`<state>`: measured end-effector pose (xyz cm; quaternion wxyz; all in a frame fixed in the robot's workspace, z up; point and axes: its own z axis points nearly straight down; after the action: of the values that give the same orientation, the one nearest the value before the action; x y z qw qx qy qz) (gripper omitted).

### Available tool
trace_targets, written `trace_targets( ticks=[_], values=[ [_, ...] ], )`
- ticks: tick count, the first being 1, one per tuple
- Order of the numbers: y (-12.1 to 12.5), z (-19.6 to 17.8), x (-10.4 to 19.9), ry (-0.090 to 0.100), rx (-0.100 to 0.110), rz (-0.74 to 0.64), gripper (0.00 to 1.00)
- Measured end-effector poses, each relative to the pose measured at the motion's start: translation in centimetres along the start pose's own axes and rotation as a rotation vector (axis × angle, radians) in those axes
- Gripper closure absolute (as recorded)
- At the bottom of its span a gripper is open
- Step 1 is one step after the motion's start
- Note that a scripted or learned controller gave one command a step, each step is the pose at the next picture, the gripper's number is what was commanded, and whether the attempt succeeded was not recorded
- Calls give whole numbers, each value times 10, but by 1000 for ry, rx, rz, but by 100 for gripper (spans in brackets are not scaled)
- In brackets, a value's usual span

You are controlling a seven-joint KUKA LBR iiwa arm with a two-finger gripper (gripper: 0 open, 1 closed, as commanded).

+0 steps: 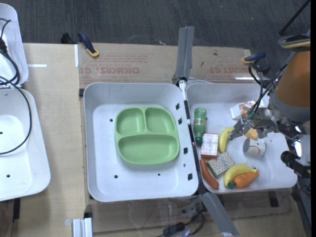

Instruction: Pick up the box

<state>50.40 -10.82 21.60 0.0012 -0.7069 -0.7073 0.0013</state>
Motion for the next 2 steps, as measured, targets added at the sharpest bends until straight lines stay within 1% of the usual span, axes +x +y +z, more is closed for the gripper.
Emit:
trace_targets(
  ticks=[1,2],
  values=[
    [105,34,-32,-1,-2,70,0],
    [138,101,-83,-7,-28,43,0]
  ],
)
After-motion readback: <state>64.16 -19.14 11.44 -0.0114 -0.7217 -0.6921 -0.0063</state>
